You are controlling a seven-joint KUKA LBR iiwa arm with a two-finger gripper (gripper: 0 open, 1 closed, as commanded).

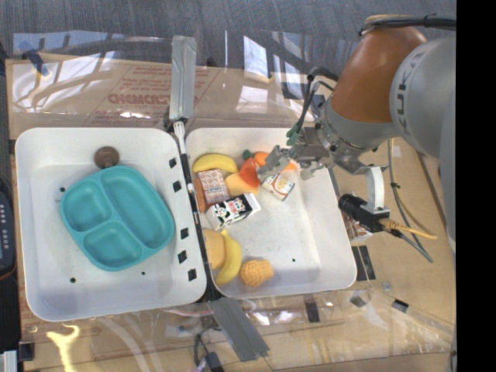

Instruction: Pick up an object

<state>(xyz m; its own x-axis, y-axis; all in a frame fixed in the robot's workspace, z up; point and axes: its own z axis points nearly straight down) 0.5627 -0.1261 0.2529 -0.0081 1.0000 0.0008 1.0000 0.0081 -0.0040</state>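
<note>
Arm [403, 84] reaches in from the right, grey body with orange band, wrist hanging over the far right part of the right bin [325, 246].

Left bin [39, 231]: teal divided plate [116, 217] lies near its middle, tilted; a small brown round object [107, 157] sits just beyond the plate, toward the far edge.

Right bin: objects crowd its left half. Along the left wall near the front corner, a banana [230, 260] curves beside a yellow-orange bumpy fruit [256, 272]. Mid-left, a black-and-white carton [232, 210] lies flat; a brown packet [211, 186] just beyond it. Toward the far edge, a second banana [215, 163], then an orange carrot-like toy [249, 173].

Gripper [280, 175] sits low at the far middle of the right bin. A small white packet [280, 185] lies right at its tip, touching or nearly so. Fingers are hidden against the clutter; cannot tell whether they are spread or closed, nor whether the packet is gripped.
</note>
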